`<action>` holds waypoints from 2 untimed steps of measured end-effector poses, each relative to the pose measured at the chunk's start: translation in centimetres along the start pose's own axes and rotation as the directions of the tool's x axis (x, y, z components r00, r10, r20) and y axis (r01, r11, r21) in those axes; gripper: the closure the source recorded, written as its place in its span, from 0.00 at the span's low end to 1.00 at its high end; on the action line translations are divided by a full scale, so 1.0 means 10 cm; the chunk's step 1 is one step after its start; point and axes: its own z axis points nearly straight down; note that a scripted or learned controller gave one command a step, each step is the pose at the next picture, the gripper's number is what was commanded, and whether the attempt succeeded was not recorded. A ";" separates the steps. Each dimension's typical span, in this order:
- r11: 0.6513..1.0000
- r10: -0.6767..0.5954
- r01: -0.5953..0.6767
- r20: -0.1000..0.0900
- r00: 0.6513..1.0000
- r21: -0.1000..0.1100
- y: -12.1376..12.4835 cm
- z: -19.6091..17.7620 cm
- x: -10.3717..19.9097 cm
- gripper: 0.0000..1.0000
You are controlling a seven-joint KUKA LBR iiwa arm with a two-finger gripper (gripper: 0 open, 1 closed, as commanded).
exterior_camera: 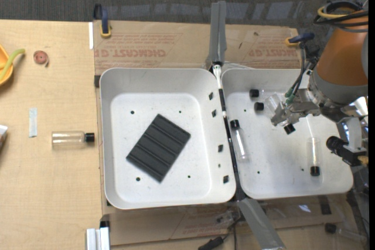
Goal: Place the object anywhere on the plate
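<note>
A dark grey ridged plate lies at a slant on the floor of the left bin. My gripper hangs over the upper middle of the right bin, well right of the plate. A small black piece shows just below the gripper; whether it is held I cannot make out. In the right bin, one clear vial with a black cap lies along the left wall. Another clear vial lies near the right side. Two small black caps sit near the back.
A metal divider runs between the bins. On the wooden bench to the left lie a clear vial, a white strip, a pink disc and a yellow object. Cardboard lies under the bins.
</note>
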 end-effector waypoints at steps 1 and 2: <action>1.000 0.019 -0.019 0.001 1.000 0.002 0.78 0.00 0.91 1.00; 0.998 0.062 -0.062 0.001 0.998 0.004 0.08 -0.19 2.20 1.00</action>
